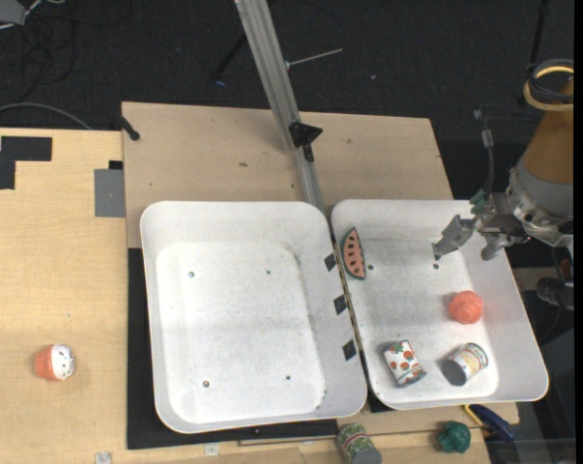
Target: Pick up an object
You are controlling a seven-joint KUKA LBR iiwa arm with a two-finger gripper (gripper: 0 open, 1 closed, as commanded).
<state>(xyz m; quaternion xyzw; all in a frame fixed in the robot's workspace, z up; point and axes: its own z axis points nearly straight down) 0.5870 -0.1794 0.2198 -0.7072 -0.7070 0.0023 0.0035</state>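
Four objects in right bin [523, 380]: watermelon-slice toy [354, 253] against left wall, orange-red ball [466, 306] right of centre, spotted white can [402, 362] and silver tin [464, 363] near front. Two bins on worktop [214, 153]. One claw [472, 239], fingers spread wide, gripping nothing, above far right.

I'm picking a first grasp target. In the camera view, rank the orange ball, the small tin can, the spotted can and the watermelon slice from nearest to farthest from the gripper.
Gripper hovers over the right bin's upper part.
1. orange ball, just below it.
2. watermelon slice, at the bin's left wall, and small tin can, near the front edge: too close to call.
3. spotted can, front, left of the tin.
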